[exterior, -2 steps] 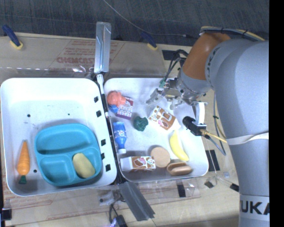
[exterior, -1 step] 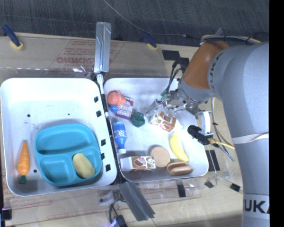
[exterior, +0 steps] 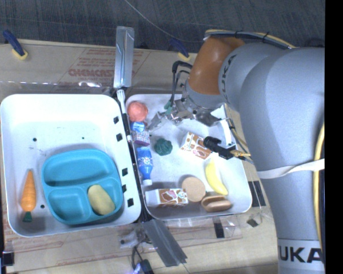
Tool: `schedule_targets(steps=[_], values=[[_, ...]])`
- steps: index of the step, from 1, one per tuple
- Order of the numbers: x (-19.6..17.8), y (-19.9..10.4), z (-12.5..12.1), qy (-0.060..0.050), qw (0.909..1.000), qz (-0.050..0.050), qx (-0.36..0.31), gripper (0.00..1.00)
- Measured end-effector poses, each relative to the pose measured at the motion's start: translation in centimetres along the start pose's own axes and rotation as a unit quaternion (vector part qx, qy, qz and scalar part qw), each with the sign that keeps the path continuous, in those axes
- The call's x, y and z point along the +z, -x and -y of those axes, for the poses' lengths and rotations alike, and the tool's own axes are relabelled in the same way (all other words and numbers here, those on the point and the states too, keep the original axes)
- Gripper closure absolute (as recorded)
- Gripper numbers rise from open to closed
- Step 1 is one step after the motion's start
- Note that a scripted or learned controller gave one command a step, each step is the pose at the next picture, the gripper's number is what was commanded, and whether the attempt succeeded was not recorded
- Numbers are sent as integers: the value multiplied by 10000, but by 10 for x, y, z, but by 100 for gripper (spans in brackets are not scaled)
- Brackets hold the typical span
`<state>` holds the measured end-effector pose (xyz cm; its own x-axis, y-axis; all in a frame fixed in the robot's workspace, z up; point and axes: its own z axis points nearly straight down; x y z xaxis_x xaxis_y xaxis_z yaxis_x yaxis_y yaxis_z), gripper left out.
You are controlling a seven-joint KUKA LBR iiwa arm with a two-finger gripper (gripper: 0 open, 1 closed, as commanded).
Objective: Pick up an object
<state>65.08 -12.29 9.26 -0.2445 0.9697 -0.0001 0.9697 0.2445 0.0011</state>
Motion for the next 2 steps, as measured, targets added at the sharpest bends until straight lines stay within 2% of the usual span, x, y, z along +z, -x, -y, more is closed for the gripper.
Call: schedule_targets(steps=[1,2], values=[[-101,14,-6,40,9996,24,-280,0],[-3,-27,30,8,9976,10,-693,0]])
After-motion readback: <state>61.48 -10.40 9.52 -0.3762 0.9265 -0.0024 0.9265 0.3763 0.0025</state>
